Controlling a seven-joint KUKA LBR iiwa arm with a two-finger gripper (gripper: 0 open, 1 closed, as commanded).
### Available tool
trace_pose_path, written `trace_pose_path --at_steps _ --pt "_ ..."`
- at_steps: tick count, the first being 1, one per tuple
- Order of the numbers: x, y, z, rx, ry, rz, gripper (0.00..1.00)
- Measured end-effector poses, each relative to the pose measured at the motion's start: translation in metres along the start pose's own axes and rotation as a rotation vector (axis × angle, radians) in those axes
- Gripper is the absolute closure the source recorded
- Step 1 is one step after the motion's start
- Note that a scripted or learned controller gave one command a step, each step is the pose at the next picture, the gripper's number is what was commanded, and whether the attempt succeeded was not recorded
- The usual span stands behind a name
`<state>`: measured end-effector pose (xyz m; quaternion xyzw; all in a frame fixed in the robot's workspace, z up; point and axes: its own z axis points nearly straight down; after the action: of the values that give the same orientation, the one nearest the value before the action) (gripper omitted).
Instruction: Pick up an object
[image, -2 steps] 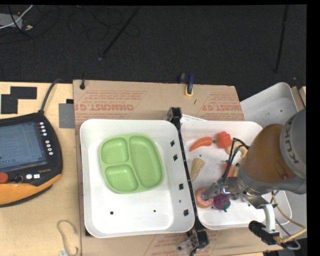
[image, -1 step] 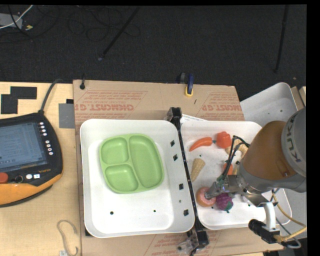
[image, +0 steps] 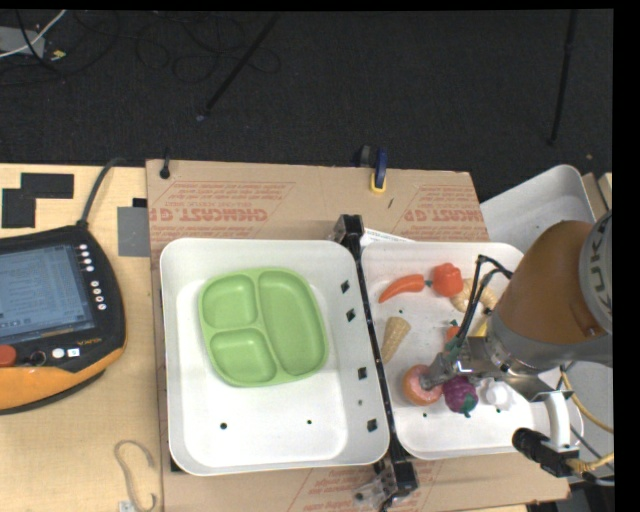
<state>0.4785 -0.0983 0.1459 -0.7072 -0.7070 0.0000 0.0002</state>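
Brown cardboard prints "CHEMCAST GP" in red.

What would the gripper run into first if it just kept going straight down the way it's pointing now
Most likely the pink donut-shaped toy: the gripper sits low in the right bin, right beside it, with a purple toy just next to that. Depth is unclear from this slanted view, so it could reach the bin floor between them.

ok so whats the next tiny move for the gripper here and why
Probably a short, straight lift to test the grasp. The gripper sits low in the right bin, right at the pink donut-shaped toy and the purple toy, but the view doesn't show whether either is between its fingers. The orange chili and cone lie apart.
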Motion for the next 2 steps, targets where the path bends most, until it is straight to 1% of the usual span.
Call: trace_pose_path --at_steps 1,2 --pt "0.009 0.003 -0.048 -0.001 0.000 -0.001 1.00" --pt "0.008 0.004 -0.083 -0.001 0.000 0.000 1.00"
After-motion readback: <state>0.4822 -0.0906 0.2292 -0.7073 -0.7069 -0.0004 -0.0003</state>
